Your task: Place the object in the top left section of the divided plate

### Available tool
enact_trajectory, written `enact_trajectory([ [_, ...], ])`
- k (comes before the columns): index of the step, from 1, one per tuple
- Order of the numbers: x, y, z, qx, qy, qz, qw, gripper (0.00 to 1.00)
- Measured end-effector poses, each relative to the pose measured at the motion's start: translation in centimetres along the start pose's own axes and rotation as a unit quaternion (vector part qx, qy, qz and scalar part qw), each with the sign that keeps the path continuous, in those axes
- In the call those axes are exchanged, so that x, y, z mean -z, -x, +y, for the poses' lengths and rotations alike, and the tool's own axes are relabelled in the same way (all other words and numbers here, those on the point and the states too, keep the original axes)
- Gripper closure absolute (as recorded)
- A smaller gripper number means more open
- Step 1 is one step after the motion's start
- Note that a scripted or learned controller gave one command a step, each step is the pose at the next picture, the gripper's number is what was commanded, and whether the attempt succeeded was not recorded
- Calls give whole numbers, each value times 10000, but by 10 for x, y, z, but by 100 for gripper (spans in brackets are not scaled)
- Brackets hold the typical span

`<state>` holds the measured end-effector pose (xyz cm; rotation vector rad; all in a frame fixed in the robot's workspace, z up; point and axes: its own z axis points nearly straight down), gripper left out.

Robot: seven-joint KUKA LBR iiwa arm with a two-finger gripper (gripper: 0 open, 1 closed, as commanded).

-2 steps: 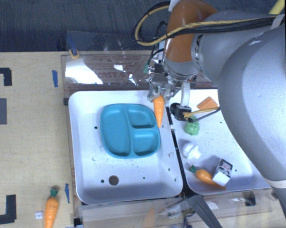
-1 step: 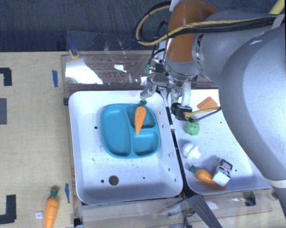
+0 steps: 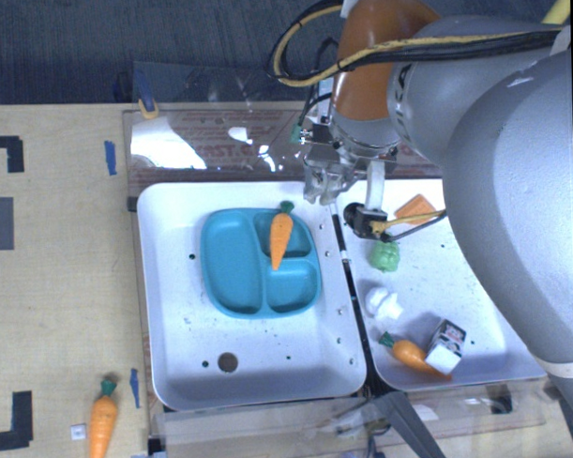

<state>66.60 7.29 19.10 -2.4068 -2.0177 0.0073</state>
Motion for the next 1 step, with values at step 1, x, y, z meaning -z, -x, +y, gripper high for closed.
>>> enact_trajectory([
  [1, -9, 14, 2, -126, -17, 3, 9999, 100],
])
